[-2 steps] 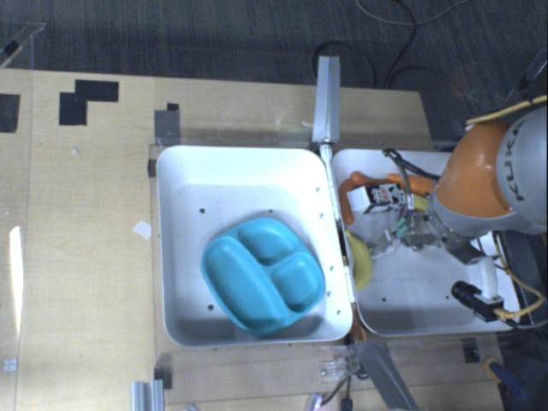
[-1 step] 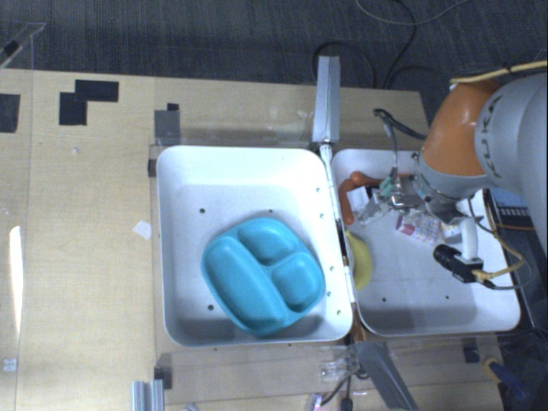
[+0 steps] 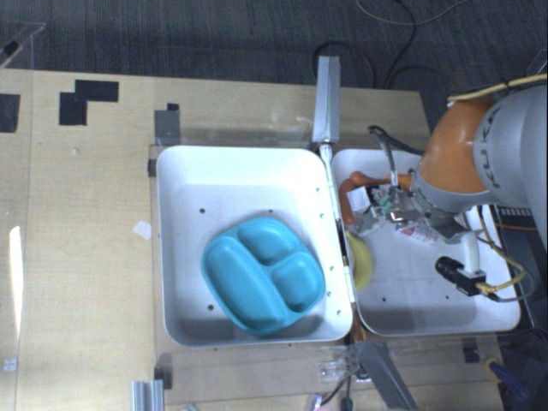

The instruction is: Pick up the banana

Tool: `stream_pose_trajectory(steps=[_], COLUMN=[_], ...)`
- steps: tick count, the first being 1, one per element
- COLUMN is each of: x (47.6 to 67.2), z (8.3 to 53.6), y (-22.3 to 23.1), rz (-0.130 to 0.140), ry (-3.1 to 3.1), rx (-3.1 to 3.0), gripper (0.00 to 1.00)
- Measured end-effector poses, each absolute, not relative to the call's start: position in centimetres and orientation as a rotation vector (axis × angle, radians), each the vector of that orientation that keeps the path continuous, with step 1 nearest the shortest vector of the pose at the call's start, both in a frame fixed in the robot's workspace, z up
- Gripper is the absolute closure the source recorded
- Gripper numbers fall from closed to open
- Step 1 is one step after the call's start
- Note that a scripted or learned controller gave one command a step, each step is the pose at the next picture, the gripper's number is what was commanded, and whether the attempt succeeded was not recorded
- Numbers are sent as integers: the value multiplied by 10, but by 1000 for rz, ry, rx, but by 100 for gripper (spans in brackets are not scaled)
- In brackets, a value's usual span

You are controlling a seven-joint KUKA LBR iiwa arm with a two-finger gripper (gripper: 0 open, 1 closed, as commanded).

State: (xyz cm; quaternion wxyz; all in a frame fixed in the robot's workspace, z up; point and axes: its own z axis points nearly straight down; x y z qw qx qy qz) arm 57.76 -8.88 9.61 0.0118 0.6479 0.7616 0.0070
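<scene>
Blue divided plate (image 3: 263,273), yellow banana (image 3: 360,262), white bins (image 3: 180,229).

We see a grey arm (image 3: 518,144) with smooth, rounded casings, and dark lettering shows on the grey shell at its near side. Above the wrist sits a glossy orange band (image 3: 452,148), bulbous like a dome. Below it the end effector (image 3: 390,204) is a cluster of metal parts with small red and green details. Thin dark cables (image 3: 390,148) loop around the wrist.
</scene>
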Motion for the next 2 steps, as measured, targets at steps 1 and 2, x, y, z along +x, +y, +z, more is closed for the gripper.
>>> stream_pose_trajectory(steps=[1,2], x=[578,559], z=[96,96], y=[-89,-93], rz=[22,27], ry=[2375,2422], rx=[2020,1955], gripper=[0,0])
